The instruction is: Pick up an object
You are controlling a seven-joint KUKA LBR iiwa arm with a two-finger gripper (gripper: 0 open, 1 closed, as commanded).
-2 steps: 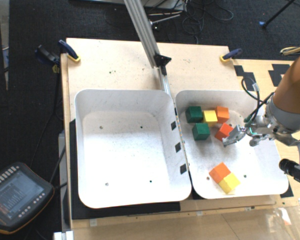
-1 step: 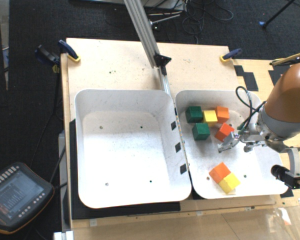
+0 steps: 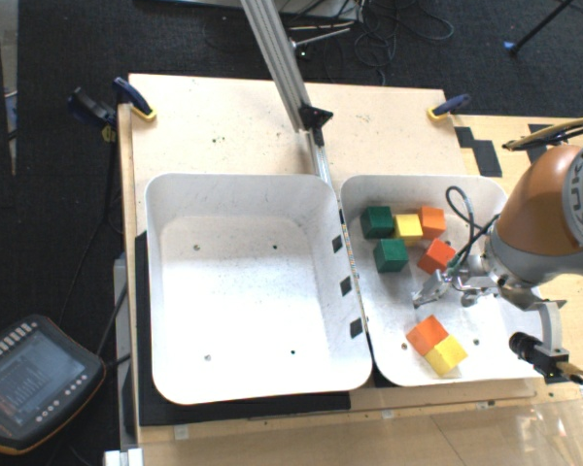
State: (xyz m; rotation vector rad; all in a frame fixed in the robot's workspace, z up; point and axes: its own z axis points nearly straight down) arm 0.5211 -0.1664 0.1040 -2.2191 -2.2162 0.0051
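Observation:
The right bin [image 3: 389,365] holds several small blocks. Two green blocks [image 3: 377,221] [image 3: 391,254] lie at its back left, with a yellow block [image 3: 409,226] and an orange block [image 3: 432,220] beside them. A red-orange block [image 3: 436,256] sits just behind the gripper. Near the front lie an orange block [image 3: 428,334] and a yellow block [image 3: 446,355], touching. My gripper [image 3: 435,290] hangs over the middle of the right bin, its metal fingers pointing left and down. Nothing shows between them.
The left bin [image 3: 243,289] stands beside the right one, sharing a middle wall. A metal rail [image 3: 277,51] slants in from the back. A teach pendant [image 3: 29,382] lies off the bench at the front left. Clamps [image 3: 136,100] [image 3: 449,106] hold the board's back corners.

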